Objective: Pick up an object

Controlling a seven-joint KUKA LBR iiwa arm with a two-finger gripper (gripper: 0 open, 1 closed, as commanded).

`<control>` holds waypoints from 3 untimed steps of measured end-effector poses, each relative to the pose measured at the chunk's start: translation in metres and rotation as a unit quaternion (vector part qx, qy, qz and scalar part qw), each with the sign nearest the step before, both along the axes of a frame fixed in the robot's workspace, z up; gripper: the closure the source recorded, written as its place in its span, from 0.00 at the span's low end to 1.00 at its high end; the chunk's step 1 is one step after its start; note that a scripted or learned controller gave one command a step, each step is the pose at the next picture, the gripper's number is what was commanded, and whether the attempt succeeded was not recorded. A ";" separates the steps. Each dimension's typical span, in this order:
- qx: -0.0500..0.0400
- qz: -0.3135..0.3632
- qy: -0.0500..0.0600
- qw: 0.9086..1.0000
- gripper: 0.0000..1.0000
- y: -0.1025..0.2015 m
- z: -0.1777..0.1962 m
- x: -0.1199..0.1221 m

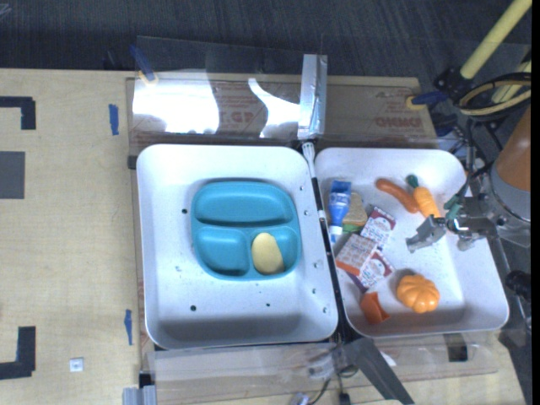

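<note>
The claw [434, 230] hangs over the right bin [485, 289], and whether it's spread wide or pinched narrow I cannot tell from up here. Nearest prize: the carrot [422, 199], touching-close just up-screen of the claw, long axis running up and left. The little orange pumpkin [418, 292] sits down-screen of the claw, near the bin's front wall.
</note>
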State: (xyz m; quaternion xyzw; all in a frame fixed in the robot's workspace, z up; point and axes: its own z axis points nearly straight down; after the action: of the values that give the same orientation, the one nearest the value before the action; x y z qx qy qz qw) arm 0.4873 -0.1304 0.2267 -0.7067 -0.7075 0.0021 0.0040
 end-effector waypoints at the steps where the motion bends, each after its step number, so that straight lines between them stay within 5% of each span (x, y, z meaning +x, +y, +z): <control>1: -0.001 0.047 -0.005 0.999 0.00 -0.033 -0.141 -0.007; 2: -0.001 0.024 -0.006 1.000 0.00 -0.040 -0.142 0.137; 3: -0.001 0.025 -0.005 1.000 1.00 -0.040 -0.133 0.138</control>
State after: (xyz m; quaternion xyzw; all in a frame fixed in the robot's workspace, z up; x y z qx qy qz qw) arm 0.6248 -0.1709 0.0938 -0.6888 -0.7249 -0.0009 -0.0005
